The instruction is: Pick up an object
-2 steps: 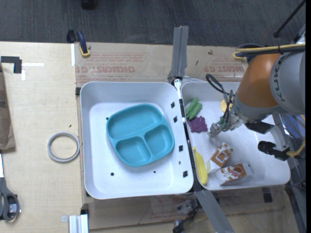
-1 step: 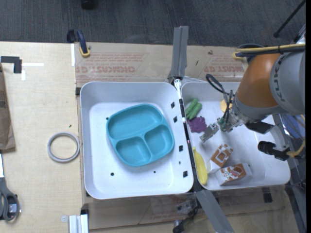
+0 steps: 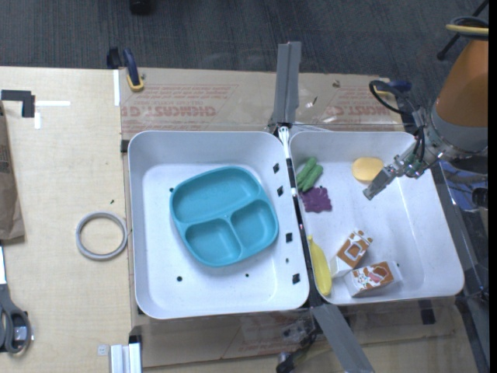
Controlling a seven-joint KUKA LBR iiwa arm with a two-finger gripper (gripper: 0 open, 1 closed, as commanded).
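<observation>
Hovering over right bin [image 3: 435, 286], jaws [image 3: 375, 186] just beside yellow round object [image 3: 366, 168]; jaw state unclear

Grey two-finger gripper [image 3: 378, 185] over right white bin [image 3: 435, 231], just beside round yellow object [image 3: 366, 168]; blue divided plastic plate [image 3: 224, 216] in left bin [image 3: 147, 231].

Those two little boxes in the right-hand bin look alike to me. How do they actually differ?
The upper carton has an orange and white pattern and sits tilted like a diamond; the lower carton is mostly white with a red-orange patch and lies more level. The upper carton lies nearer the middle of the right bin, the lower carton close to its front wall. Both are small boxes, close together and away from the gripper.
</observation>
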